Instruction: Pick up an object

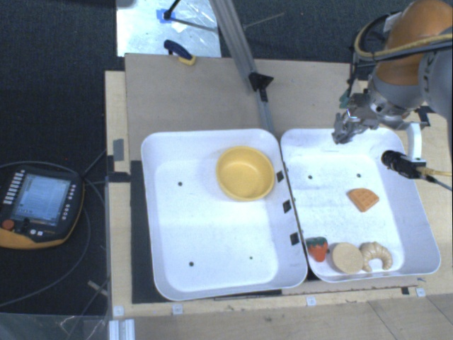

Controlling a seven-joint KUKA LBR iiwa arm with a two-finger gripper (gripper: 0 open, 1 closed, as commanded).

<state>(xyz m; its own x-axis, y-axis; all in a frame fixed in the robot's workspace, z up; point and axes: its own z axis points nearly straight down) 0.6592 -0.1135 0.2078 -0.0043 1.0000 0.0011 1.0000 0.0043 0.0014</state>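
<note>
The gripper (pixel 345 133) hangs over the right bin's (pixel 417 257) upper edge — jaw state cannot be determined. Candidate objects — waffle piece (pixel 363 199), croissant (pixel 377 254), round biscuit (pixel 346 258) — occupy the frame's lower right.

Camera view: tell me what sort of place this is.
Most likely a robotics lab set up for grasping trials. A robot arm reaches over two white bins that hold a yellow bowl and toy food, and a teach pendant lies on the floor beside the bench.
</note>
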